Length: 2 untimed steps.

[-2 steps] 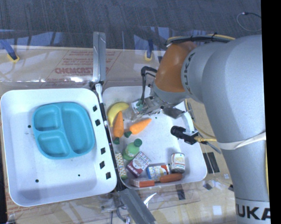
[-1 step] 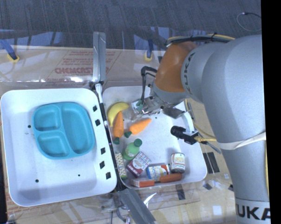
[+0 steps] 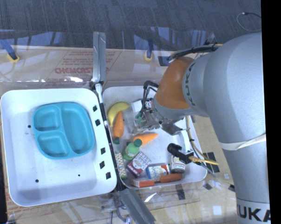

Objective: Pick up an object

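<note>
Right bin at lower center is packed: hot dog along its near edge, then a green bottle, a carrot and a banana further back. The tool hovers over the carrot, can't tell its state. Blue tray sits in the left bin.

Two white bins, one blue tray, two carrots, one banana.

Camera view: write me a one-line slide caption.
The arm's end effector reaches into the right bin above a banana and carrots, while a blue divided plate sits in the left bin.
</note>
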{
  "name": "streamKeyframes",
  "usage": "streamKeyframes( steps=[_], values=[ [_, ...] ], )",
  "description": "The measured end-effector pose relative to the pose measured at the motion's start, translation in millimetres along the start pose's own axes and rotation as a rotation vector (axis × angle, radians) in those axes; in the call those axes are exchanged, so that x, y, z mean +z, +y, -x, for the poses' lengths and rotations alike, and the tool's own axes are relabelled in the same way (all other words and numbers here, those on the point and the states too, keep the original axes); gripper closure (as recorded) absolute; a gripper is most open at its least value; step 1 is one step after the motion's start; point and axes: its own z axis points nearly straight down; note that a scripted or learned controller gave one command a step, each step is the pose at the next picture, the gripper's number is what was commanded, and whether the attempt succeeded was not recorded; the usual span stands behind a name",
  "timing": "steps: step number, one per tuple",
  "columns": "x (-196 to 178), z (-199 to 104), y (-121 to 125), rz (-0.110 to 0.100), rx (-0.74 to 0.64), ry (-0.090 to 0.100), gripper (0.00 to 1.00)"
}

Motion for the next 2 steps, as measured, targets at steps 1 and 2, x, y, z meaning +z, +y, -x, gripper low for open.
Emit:
streamKeyframes(
  steps=[1,2],
  values=[
    [-9.8,-0.9,0.4,-0.001,-0.005,0.0,1.0],
    [-144.8,-52.8,-3.7,0.005,0.108,-0.001,1.0]
  ],
)
